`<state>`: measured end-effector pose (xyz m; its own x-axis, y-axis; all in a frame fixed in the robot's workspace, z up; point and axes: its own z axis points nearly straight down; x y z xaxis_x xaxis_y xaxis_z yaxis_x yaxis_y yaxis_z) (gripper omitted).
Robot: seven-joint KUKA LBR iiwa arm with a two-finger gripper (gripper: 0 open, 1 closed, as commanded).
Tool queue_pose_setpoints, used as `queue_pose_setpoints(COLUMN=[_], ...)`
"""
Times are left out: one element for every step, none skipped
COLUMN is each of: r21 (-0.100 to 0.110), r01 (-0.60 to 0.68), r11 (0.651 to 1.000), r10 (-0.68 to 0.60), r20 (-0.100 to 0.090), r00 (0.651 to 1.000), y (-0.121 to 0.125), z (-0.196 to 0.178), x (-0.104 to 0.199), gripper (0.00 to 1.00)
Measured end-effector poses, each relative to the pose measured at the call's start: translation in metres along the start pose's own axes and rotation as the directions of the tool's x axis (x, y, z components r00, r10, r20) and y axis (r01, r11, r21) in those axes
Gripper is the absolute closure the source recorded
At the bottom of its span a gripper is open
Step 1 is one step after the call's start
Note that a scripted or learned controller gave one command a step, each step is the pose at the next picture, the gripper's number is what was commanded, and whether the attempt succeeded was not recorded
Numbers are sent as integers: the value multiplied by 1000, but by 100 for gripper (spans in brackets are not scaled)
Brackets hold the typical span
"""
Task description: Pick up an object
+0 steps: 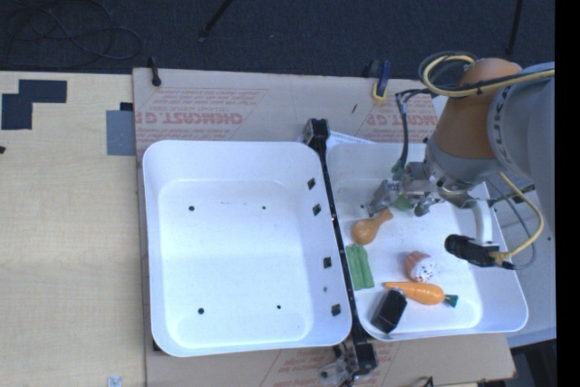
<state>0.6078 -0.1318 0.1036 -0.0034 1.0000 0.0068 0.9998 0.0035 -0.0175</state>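
Camera view: gripper (pixel 391 195) over right bin (pixel 507 308), jaws' state indeterminable (blurred), nearest the tan pear-shaped toy (pixel 370 227); advise centring on its neck before closing.

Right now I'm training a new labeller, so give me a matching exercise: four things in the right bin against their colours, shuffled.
Things:
1. carrot
2. flat strip
3. small box
4. pear-shaped toy

Colours:
A. black
B. tan
C. orange with a teal tip
D. green

Pairs: 1-C, 2-D, 3-A, 4-B
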Motion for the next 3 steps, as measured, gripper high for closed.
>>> queue_pose_setpoints(r21=[-9, -12, -24], r01=[0, -8, 7], r11=[1000, 1000, 1000], r10=[0, 8, -7], r20=[3, 5, 2], r00=[1000, 1000, 1000], y=[-27, -26, -24], z=[19, 7, -88], x=[51, 47, 148], gripper=[0, 100, 100])
